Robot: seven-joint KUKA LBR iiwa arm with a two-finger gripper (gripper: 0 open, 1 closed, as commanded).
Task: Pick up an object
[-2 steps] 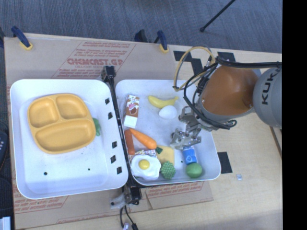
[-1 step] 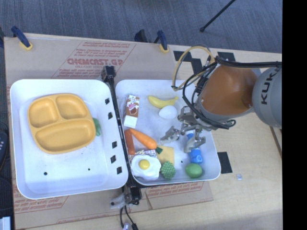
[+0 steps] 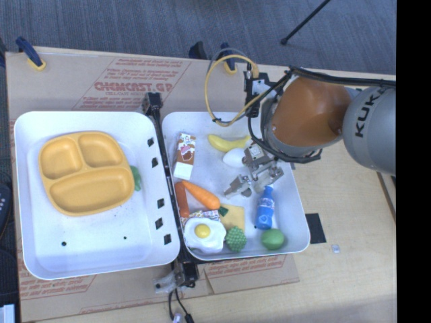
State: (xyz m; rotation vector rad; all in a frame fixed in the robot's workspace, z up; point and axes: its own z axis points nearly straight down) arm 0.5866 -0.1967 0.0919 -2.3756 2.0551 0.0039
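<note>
My gripper hangs over the middle of the right bin, fingers open with nothing between them. One metal fingertip points toward the orange carrot. A blue bottle lies just below the gripper. A white egg and a yellow banana sit just above it, partly under the arm. A snack packet, a fried egg, a cheese wedge, a green broccoli and a lime also lie in this bin.
The left bin holds a yellow divided tray with a small green item at its right edge. A red sausage lies along the right bin's left wall. A yellow cable loops above the bins.
</note>
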